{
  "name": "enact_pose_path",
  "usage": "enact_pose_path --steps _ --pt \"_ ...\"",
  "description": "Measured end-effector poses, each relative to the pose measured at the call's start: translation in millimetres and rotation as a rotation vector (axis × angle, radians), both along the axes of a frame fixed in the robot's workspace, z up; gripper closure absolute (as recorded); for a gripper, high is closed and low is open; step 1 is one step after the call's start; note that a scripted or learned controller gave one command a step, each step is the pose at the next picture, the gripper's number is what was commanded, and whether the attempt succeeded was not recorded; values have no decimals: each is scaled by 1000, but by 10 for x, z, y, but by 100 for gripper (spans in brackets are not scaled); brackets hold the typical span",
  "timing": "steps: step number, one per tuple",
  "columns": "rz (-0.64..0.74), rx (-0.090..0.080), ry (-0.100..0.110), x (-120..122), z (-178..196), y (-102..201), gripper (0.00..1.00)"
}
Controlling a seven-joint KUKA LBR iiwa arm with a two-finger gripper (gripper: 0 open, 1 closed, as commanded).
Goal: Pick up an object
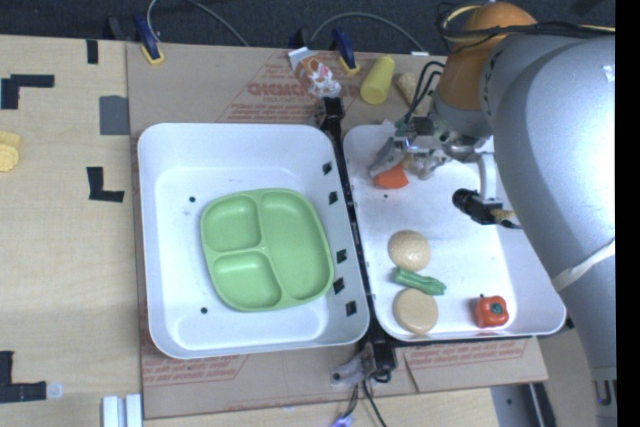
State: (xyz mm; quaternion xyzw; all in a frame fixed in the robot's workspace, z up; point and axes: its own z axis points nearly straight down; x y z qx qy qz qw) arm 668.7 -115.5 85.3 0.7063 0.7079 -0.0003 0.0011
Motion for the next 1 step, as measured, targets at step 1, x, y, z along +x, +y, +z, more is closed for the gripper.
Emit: enact_pose_path --steps 1 --pt "0 -1 0 0 0 8 0"
